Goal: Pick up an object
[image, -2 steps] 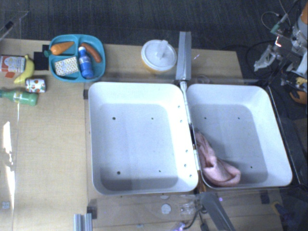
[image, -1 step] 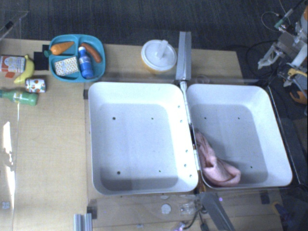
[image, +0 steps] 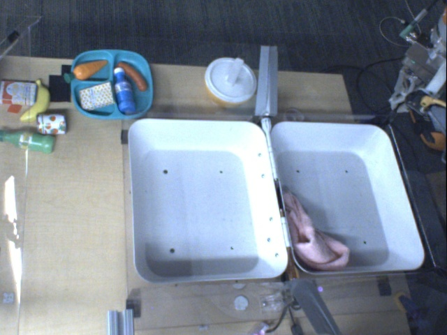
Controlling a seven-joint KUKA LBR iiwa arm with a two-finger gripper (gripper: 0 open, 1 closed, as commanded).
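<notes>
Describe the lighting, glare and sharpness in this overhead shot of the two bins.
Camera view: even, soft light overall; the left bin shows a faint grey shadow band along its near wall, and the pink cloth in the right bin casts little shadow. A pale glare streak lies on the bench at the left edge. The image is slightly soft and grainy throughout.

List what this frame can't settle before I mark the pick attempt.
- Arm: cut off by the camera view's top right edge, so the gripper's state can't be told.
- Pink cloth: bunched against the right bin wall; its folds hide its shape and underside.
- Can and carton labels: too small to read.
- Tray food: too small to tell real from toy.
</notes>
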